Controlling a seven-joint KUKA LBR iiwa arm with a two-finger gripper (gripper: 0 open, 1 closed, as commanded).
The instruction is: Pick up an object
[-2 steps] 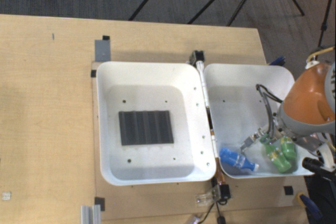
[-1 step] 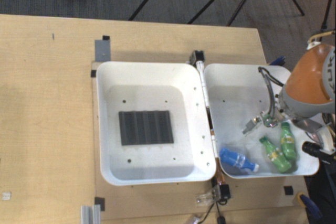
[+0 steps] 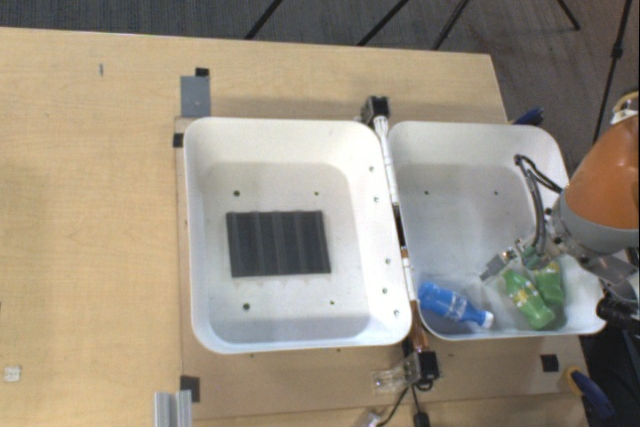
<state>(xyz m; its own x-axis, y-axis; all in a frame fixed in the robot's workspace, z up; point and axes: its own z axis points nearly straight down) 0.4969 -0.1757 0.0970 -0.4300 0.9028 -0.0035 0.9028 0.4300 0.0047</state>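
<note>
A green object (image 3: 533,296) lies in the front right corner of the right bin (image 3: 455,175). My gripper (image 3: 522,261) hangs low right over the green object's far edge, and the arm with its orange band (image 3: 607,177) comes in from the right. To the left of the green object, against the front wall, lies a blue bottle (image 3: 455,306). Whether the gripper touches the green object is hidden by the wrist and cables.
A dark ridged block (image 3: 278,243) lies flat in the middle of the left bin (image 3: 270,140). A raised divider (image 3: 390,205) separates the two bins. Bare white floor takes up the back and left of the right bin.
</note>
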